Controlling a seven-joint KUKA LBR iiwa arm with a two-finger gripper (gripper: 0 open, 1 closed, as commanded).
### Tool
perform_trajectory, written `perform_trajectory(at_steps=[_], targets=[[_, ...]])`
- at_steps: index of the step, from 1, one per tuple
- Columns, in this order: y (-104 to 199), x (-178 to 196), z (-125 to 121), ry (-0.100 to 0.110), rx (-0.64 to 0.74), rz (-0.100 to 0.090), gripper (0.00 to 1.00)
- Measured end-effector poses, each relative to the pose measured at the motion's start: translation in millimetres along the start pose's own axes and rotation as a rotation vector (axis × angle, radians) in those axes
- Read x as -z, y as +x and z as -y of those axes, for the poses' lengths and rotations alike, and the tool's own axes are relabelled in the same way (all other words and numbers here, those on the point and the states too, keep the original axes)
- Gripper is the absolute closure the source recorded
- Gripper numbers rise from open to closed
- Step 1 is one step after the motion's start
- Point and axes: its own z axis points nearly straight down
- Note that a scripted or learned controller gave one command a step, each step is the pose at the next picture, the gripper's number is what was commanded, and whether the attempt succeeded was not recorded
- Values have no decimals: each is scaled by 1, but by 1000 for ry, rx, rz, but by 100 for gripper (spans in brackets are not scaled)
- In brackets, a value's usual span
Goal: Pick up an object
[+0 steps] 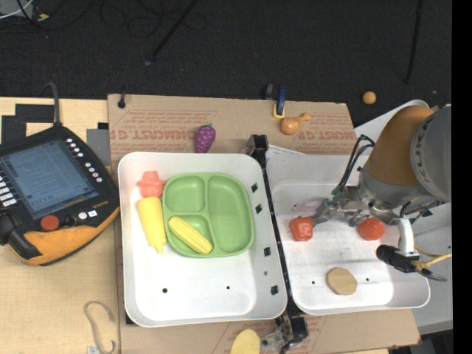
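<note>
the gripper (328, 211) is low inside the right bin (413, 301), near the middle of it, and its dark fingers point toward the left wall of that bin. the red toy (301, 228) lies just beside the fingertips, a little nearer to the front edge. i cannot tell if the fingers are wide or narrow, because they look like one dark blurred shape, and nothing is seen between them.

i think the step in hand is to reach for a grasp on this red toy. to do it well, the gripper should be centered over the toy, with one finger on each side, before it closes, and it should go low enough that the round body does not slip out. the toy is close to the left wall, so a finger could hit that wall.

other possible objects in the same bin are a second red piece (371, 229), under the wrist near the right side, and a tan disc (341, 281) near the front edge.

the wrist and the cables cover a part of the second red piece. the contact between the fingertips and the red toy is too small to judge.
</note>
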Motion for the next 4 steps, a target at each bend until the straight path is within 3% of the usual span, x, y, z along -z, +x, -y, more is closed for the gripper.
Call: perform_trajectory(at_steps=[1,2,4], targets=[[-1,13,0,-3,-3,0,100],[-9,71,-7,-8,-5,2,100],[-9,145,-9,-6,-3,2,100]])
